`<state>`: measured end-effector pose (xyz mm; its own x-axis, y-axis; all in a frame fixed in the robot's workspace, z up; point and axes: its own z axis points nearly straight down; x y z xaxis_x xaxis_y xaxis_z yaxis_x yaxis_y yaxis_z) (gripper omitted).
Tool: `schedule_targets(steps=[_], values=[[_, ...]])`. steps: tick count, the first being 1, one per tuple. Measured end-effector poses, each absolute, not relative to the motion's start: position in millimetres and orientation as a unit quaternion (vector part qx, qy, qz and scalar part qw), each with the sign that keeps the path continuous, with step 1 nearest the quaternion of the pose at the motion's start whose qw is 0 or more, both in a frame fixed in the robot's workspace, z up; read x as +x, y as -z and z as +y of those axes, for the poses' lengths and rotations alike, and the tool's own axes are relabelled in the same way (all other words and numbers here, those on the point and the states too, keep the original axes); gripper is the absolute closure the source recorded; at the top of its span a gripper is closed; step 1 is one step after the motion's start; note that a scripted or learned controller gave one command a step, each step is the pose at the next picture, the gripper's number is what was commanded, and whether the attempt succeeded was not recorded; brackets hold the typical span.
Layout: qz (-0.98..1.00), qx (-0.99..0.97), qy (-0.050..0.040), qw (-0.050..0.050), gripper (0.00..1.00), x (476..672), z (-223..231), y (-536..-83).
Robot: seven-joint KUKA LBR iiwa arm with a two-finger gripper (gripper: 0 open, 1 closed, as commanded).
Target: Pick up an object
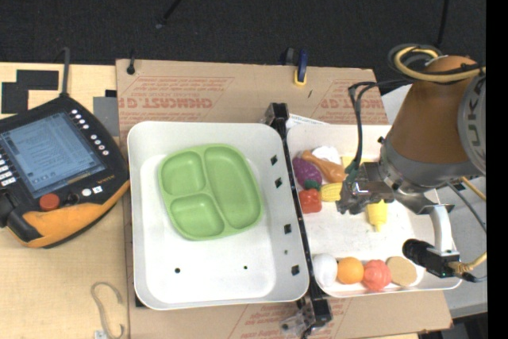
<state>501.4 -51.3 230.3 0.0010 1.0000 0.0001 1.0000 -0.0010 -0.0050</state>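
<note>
the gripper (351, 198) sits low in the right bin (413, 286) by the toy food (317, 175); the arm hides the bin's right edge, and i cannot tell how the gripper is set.

A green divided plate (210, 192) is seen in the left white bin (151, 266), toward its far side. A tablet-like control pad (55, 159) with an orange underside is laid at the desk's left edge. A blue clamp (300, 67) is fixed at the far edge of the cardboard sheet (206, 91).
</note>
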Motion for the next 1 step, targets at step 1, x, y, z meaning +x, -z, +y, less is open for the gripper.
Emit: schedule_targets(steps=[1], values=[[-0.705,-0.709,-0.0017,0.002,1.00,490.2,-47.7,-224.2]])
